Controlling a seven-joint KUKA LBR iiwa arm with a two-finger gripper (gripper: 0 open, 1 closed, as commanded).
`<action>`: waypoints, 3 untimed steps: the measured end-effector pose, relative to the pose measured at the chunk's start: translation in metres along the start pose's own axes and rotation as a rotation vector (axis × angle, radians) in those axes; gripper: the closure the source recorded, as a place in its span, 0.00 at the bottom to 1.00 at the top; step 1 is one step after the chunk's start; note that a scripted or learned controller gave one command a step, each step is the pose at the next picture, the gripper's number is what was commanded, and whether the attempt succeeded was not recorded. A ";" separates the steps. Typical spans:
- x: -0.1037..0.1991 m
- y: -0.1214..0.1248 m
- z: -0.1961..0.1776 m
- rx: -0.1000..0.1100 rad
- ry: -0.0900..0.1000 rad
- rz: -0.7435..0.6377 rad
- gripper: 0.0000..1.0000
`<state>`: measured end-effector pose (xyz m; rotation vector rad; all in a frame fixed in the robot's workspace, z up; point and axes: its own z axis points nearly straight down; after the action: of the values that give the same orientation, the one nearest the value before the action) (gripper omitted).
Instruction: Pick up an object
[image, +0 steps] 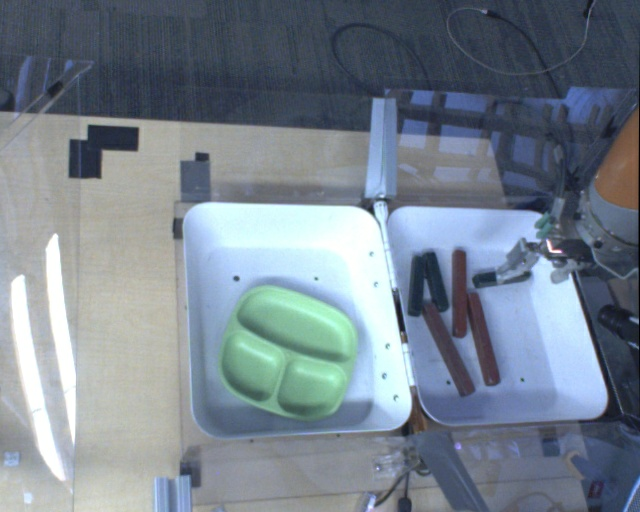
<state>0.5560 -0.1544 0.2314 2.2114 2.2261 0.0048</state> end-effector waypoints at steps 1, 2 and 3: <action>0.028 -0.032 0.135 -0.004 0.000 0.049 0.00; 0.022 0.023 0.142 -0.007 0.000 -0.087 0.00; 0.022 0.025 0.130 -0.010 0.000 -0.088 1.00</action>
<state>0.5813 -0.1319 0.1016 2.1067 2.3156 0.0156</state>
